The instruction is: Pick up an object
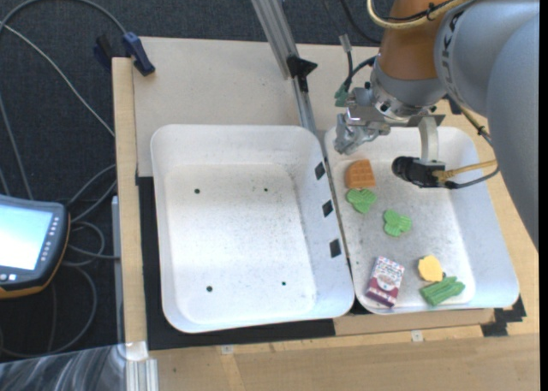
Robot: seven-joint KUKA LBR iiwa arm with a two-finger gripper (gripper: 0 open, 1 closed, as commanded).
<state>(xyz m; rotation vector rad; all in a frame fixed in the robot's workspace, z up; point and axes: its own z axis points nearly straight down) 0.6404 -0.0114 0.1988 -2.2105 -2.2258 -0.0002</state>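
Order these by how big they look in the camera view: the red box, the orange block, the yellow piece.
1. Red box, largest.
2. Orange block, somewhat smaller.
3. Yellow piece, smallest.
All lie in the right bin, similarly far from the camera, so nearness hardly matters.

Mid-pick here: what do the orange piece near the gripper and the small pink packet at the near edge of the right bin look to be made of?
The orange piece looks like matte moulded plastic or foam, likely toy food: flat colour, faint grid on top, no gloss. The pink packet looks like printed card or thin wrapper, with flat faces and a printed label; which one I can't tell. Both lie in the right bin, seemingly hard white plastic.
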